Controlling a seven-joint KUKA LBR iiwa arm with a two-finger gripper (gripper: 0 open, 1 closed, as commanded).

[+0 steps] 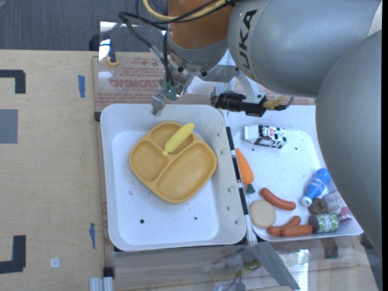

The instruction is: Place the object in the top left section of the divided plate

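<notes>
The yellow plastic corn cob [179, 137] lies across the upper section of the tan divided plate [174, 187] in the left white bin [163, 230]. The pincer [159, 103] hovers above the bin's rim; finger state cannot be determined.

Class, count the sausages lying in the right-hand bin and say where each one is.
3. One sausage lies mid-bin, right of the round slice. Two more lie together near the front edge beside the green can. The arm may hide others.
</notes>
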